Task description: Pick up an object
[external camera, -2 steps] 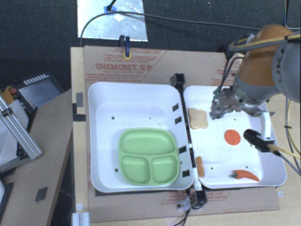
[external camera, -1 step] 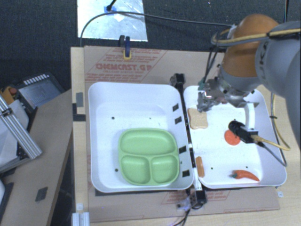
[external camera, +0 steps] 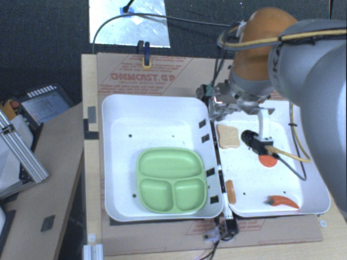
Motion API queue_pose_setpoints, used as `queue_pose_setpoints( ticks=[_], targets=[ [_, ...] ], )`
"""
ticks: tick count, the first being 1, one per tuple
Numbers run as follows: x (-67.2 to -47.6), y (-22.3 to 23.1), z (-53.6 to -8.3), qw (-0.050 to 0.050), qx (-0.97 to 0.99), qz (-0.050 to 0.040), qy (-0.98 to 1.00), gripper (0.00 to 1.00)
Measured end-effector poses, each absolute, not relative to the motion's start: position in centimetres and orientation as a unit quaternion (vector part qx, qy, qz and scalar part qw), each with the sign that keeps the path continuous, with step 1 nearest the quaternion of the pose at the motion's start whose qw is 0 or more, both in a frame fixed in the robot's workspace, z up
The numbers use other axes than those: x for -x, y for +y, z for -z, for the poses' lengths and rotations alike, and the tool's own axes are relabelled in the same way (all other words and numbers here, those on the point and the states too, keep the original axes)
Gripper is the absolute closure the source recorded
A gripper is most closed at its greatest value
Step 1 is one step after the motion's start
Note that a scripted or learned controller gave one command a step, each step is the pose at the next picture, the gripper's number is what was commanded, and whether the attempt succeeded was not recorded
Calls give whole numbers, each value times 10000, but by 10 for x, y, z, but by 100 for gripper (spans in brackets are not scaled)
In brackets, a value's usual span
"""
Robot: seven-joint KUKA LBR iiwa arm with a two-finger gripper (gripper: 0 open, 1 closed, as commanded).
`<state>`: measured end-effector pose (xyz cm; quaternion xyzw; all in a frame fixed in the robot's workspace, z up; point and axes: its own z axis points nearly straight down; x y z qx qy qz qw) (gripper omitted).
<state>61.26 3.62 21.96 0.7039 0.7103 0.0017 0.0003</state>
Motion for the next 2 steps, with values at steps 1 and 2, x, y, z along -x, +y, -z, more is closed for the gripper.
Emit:
queue_pose_setpoints(
  ticks=[1,2],
  targets=[
    [-636,87,-231,6,-7036,-26,7106,100],
    [-635,84,-230,4,-7052,-6,7090,0]
  ],
)
